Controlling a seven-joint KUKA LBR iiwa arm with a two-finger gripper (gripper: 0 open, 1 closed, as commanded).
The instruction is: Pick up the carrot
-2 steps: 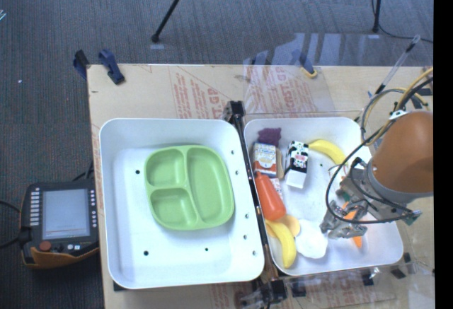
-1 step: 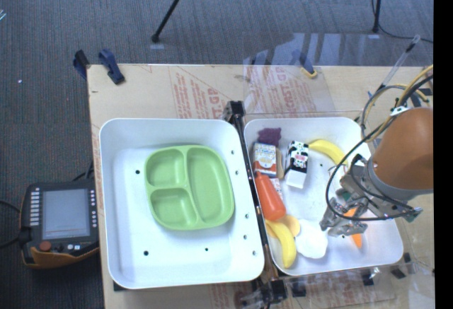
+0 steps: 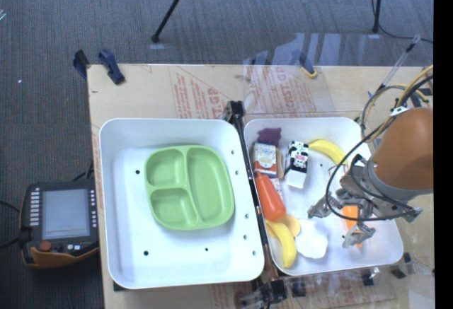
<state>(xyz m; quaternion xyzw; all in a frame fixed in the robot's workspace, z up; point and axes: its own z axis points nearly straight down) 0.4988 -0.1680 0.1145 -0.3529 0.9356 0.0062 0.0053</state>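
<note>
A small orange carrot (image 3: 352,213) lies near the right wall of the right bin (image 3: 333,124), mostly hidden under my gripper (image 3: 347,221). A second bit of orange (image 3: 357,241) shows just below the gripper. The gripper is low in the bin, directly over the carrot, with the arm's orange band (image 3: 405,148) above it. The gripper's body hides how it meets the carrot, so I cannot tell whether it has hold of it.
The right bin also holds a thick orange-red piece (image 3: 270,196), two bananas (image 3: 327,150) (image 3: 284,242), a small carton (image 3: 265,158), a black-and-white carton (image 3: 298,161), a purple item (image 3: 269,135) and a white lump (image 3: 312,242). A green divided plate (image 3: 190,186) sits in the left bin (image 3: 113,159).
</note>
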